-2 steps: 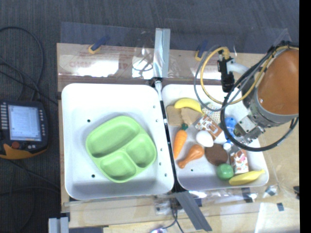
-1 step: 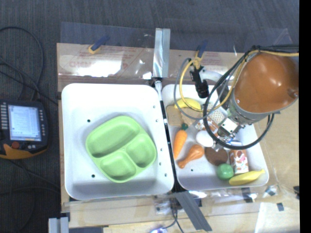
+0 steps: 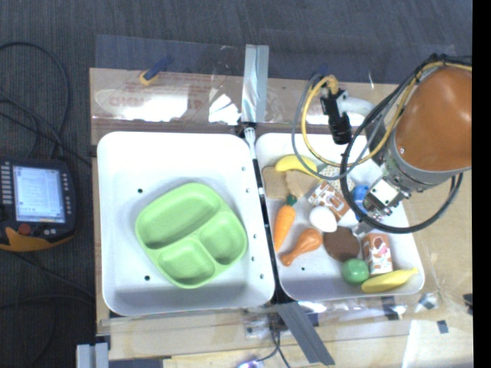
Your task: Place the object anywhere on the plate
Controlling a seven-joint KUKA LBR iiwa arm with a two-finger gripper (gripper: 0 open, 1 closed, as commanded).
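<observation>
A green divided plate (image 3: pixel 192 232) is seen in the left bin (image 3: pixel 123 282). Toy foods are crowded in the right bin (image 3: pixel 295 286): carrot (image 3: pixel 283 222), drumstick (image 3: pixel 301 246), egg (image 3: pixel 323 219), two bananas. The gripper (image 3: pixel 360 209) is lowered over them; its grip state cannot be told.

The arm (image 3: pixel 433 125) enters from the right side of the camera view and hangs over the right bin (image 3: pixel 288 282), above its far right corner. Its broad orange band faces the camera, with the grey wrist section just below it, tilted down and to the left toward the bin's middle. Yellow and black cables (image 3: pixel 322 121) loop out from the wrist over the bin's far edge. The gripper (image 3: pixel 360 205) sits low at the wrist's lower end, near the bin's right side; its tips are too hidden to read.
</observation>
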